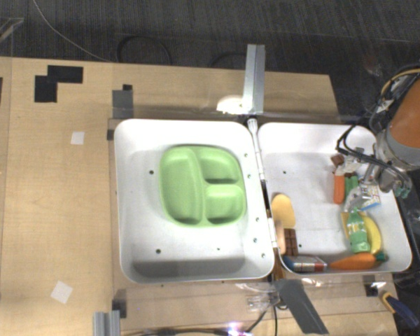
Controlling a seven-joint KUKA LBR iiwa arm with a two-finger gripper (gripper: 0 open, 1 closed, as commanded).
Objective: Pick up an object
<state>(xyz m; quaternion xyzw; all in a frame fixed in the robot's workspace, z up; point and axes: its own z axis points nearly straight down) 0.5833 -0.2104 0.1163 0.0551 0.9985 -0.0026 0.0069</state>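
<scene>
You see the pincer (pixel 364 187) low over the right bin (pixel 304 159), near its right wall; you cannot tell how it is set. Just beside it stands a small carrot (pixel 339 187), with a banana (pixel 367 231) below. A green divided tray (pixel 201 185) fills the left bin (pixel 136 208) on the desk (pixel 49 187).

A green divided plate (pixel 200 185) lay in the middle of the left white bin (pixel 136 250), which served as the landmark on the wooden bench (pixel 42 187). Just right of that bin, touching along a shared edge, sat the right white bin (pixel 301 145), and a metal post (pixel 255 79) stood behind the seam between them. Far left of the left bin, black patches (pixel 56 81) marked the bench's back edge, with dark carpet (pixel 161 12) beyond.
</scene>
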